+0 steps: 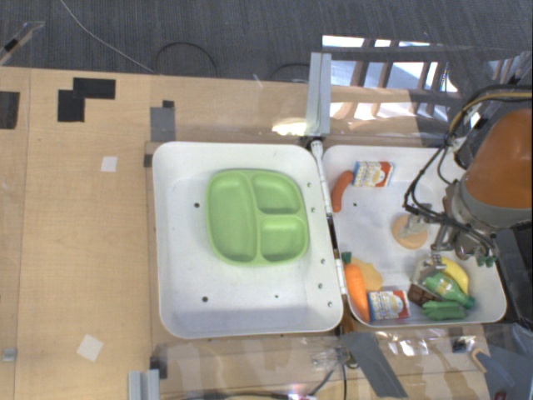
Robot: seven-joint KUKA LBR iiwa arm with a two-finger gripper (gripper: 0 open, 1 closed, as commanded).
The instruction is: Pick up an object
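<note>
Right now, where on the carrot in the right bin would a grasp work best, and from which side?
Probably the carrot's thick orange middle, coming straight down from above with the fingers across its width. It lies flat, lengthwise along the right bin's left wall, green top pointing up the view. The wall hugs one side and a small printed box sits near its tip, so the middle looks least crowded.

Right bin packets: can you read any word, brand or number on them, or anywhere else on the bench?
Small carton with blue and orange print, far end of right white bin: print too blurred to read.
Second printed carton, near end beside orange toy carrot: also unreadable.
No other text visible.
</note>
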